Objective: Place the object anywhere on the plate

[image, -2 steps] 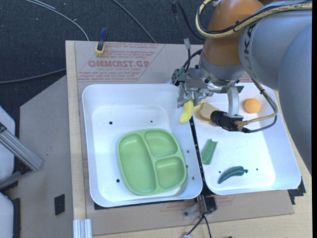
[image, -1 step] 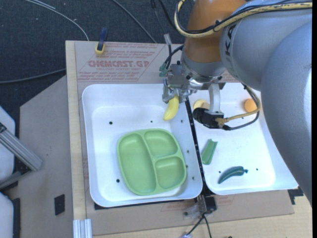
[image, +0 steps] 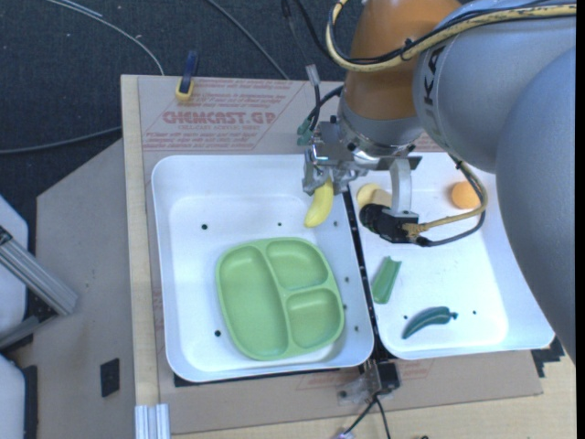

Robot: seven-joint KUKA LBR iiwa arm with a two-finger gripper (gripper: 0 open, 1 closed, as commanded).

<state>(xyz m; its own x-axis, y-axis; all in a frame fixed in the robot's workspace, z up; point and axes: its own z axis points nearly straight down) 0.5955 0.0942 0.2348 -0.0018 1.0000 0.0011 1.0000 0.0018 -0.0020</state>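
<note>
From my seat the arm (image: 475, 71) takes up most of the right of the frame, reaching in over the seam between the two bins, its orange band above the wrist. The left bin (image: 183, 245) carries the green divided plate (image: 279, 295), which lies in the bin's near half. The right bin (image: 484, 327) has an orange piece (image: 464, 195) toward the far side, a pale piece (image: 369, 195) close under the wrist, a green strip (image: 386, 279) near the divider and a dark teal pepper-like piece (image: 428, 319) nearer the front.

The gripper (image: 321, 188) hangs over the far right corner of the left bin with a yellow banana (image: 319, 207) hanging down from it. The banana's top appears pinched between fingers closed narrowly on it, with most of its length dangling below.

My worry is the hold: gripped at one end only, the banana could swing or slip out during travel and land on the bin floor short of the plate, which lies apart from it, toward the near edge. A release from this height could also let it bounce or roll off the plate's raised rims. The cable loop (image: 430, 227) under the wrist might catch the divider
</note>
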